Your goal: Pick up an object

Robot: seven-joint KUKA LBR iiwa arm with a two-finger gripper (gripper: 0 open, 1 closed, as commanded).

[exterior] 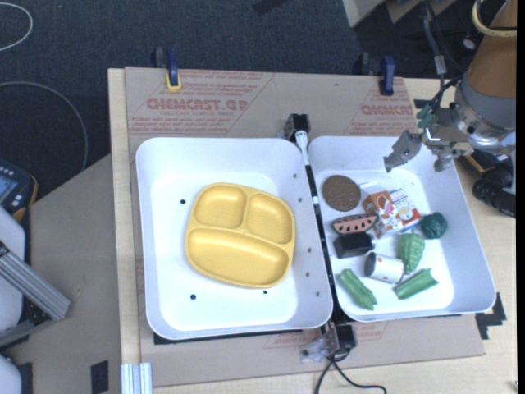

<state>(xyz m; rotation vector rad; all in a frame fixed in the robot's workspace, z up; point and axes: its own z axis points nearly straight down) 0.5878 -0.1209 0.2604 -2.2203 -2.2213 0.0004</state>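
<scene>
Dark carpet surrounds our bench, where 2 white bins sit side by side. We see the left bin [156, 220] holding a yellow divided plate [240, 235], its long axis running left-right. Toy foods crowd the right bin [467, 245]: a brown disc [340, 193], green pods [417, 284]. Our gripper [423, 155] hovers above the right bin's far edge, fingers apart, clasping nothing.

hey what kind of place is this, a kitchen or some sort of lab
Most likely a robotics lab, not a kitchen: two white bins sit on a clamped board, a robot arm's end effector hangs over toy food, and cables trail across the floor.
</scene>
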